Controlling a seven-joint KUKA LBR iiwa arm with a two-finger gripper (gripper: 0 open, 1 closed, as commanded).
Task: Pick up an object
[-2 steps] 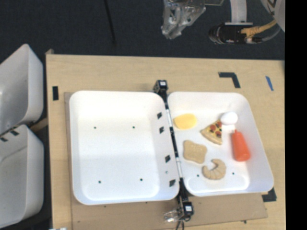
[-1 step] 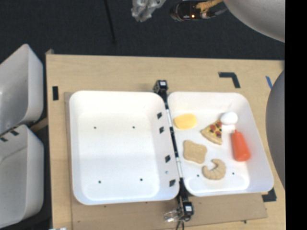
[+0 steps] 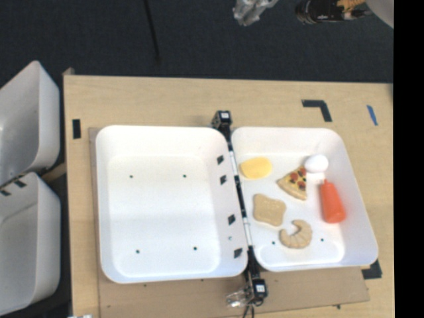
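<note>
The right bin (image 3: 344, 244) holds several toy foods. A yellow oval piece (image 3: 256, 167) lies near the divider. Beside it are a pizza slice (image 3: 295, 183) and an orange bottle (image 3: 332, 203) with a white cap (image 3: 317, 163). A tan toast slice (image 3: 269, 211) and a curled tan croissant (image 3: 296, 234) lie nearer the front. My gripper (image 3: 255, 4) hangs high at the top of the camera view, beyond the bench's far edge and well away from both bins, with nothing seen in it.
The left bin (image 3: 106, 204) sits beside the right one, joined along a black-clipped divider (image 3: 233, 191). White boxes (image 3: 23, 177) stand off the bench's left edge. The arm's wrist with its orange band (image 3: 348, 2) is at the top right.
</note>
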